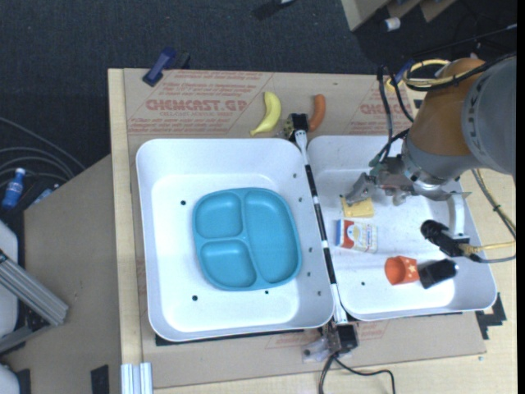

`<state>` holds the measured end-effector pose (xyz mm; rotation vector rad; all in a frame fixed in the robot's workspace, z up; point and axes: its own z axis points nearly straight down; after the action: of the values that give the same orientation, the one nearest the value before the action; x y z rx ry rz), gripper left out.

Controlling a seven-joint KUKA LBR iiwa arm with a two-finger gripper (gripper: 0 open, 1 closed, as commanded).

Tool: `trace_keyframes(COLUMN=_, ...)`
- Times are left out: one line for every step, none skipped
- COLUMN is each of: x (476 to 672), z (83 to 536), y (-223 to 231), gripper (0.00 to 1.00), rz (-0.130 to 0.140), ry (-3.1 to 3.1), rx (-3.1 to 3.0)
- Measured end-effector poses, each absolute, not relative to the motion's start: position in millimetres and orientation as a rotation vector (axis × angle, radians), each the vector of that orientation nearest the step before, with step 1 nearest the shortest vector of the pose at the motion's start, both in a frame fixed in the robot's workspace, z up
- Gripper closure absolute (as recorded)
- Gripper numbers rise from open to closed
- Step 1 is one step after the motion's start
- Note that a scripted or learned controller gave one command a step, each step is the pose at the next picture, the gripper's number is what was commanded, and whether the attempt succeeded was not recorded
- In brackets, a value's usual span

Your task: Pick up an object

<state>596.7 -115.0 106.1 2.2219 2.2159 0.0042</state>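
Two bins (156, 220) | pincer (361, 192) grip unclear | over cheese wedge (358, 208) | carton (358, 235) beside

Robotics lab; bench (123, 220), bins (164, 171), cables (33, 150)

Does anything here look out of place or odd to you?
Yes: a toy banana and an orange carrot-like piece lie on the board behind the bins, outside both. The rest sits in the bins: a blue divided plate in the left one.

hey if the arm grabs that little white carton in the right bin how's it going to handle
The white carton lies flat on the right bin, so it probably won't roll. It looks small and boxy, likely light and fairly stiff, though it may dent if squeezed. Pushed, it could slide on the smooth floor.
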Motion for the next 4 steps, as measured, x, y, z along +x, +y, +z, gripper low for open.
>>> trace_keyframes(x=611.4, z=84, y=-96, gripper=0.0, rz=0.001, ry=2.222, rx=2.22)
trace_keyframes(x=614.3, z=99, y=-98, gripper=1.0, rz=0.008, ry=2.214, rx=2.215)
trace_keyframes(x=612.6, z=96, y=-97, gripper=0.0, rz=0.003, ry=2.218, rx=2.219)
trace_keyframes(x=613.0, z=106, y=-97, gripper=1.0, rz=0.004, ry=2.217, rx=2.218)
